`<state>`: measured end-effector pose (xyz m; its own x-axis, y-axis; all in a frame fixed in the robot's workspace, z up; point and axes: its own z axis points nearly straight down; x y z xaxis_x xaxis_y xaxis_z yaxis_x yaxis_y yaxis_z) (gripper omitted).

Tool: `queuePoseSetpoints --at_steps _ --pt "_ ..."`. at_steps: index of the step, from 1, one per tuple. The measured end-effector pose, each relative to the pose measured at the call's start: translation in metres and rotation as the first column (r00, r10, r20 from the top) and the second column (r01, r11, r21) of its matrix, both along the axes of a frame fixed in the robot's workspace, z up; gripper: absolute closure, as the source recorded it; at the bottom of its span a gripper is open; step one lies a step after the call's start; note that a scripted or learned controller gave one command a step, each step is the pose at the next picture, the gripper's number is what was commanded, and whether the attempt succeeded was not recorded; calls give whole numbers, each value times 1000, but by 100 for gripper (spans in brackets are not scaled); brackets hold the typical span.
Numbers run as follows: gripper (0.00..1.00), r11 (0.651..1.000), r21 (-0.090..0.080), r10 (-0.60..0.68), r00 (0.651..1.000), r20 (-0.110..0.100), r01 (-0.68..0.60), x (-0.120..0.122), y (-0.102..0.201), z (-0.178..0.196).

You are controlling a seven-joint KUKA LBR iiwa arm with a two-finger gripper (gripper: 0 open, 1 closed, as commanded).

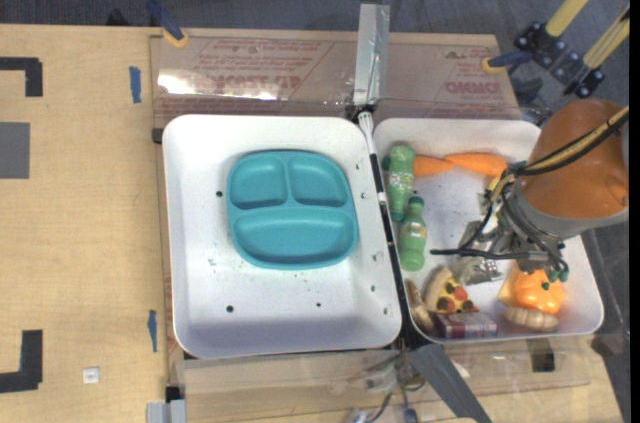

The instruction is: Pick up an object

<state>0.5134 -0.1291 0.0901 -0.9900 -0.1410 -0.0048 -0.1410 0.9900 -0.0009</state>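
Note:
The right bin (590, 311) holds several toys. An orange carrot (462, 165) lies along its far side. Two green bottles (399, 175) (412, 237) lie by its left wall. A small multicoloured toy (450, 296) and an orange pumpkin-like toy (530, 292) sit near its front wall. My gripper (497, 259) hangs low over the middle of this bin, just above and to the left of the orange toy and to the right of the multicoloured one. The wrist hides what lies right under it.
The left bin (190, 241) holds a teal divided plate (290, 208) at its middle. A metal strip (372, 51) stands at the back between the bins. The arm's orange band (578, 173) looms over the right bin's far right corner.

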Motion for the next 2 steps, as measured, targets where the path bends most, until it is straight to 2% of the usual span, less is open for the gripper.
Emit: queuePoseSetpoints --at_steps 1,2 --pt "100 953 -6 304 953 6 -304 59 -83 23" --pt "100 789 -8 614 789 5 -614 7 -88 0"
